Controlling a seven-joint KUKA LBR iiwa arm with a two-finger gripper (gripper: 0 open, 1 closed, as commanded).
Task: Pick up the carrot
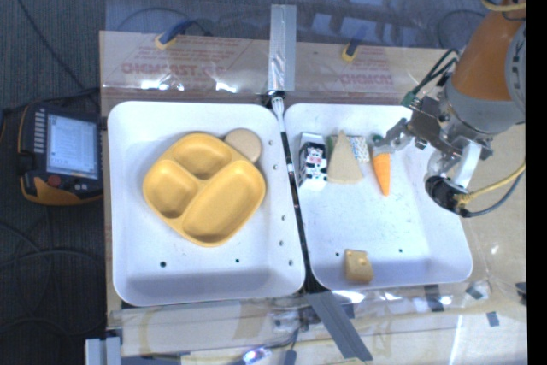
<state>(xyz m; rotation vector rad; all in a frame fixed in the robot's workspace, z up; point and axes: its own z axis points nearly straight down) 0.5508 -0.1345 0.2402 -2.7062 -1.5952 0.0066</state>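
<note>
Carrot (382, 172) lies in the right-hand white bin (427, 265), in its upper right part, orange, with the narrow tip pointing toward the near edge and a trace of green at its top end. Just left of it sits a pale wedge-shaped item (346, 158), and left of that a small black-and-white package (314, 160); their printing is too small to read. A tan block (358, 266) rests alone near the bin's front wall.

Over the bin's right rim hangs the gripper (400, 135), with a dark finger reaching toward the carrot's top end. Whether it touches the carrot, and whether the claw is apart or together, I cannot tell; the wrist housing covers most of it. The arm's orange band (485, 55) is partly cut off at the frame edge.

In the left bin (128, 269) sits a yellow 3-compartment dish (203, 186), with a beige round piece (244, 144) partly hidden behind its far rim.
</note>
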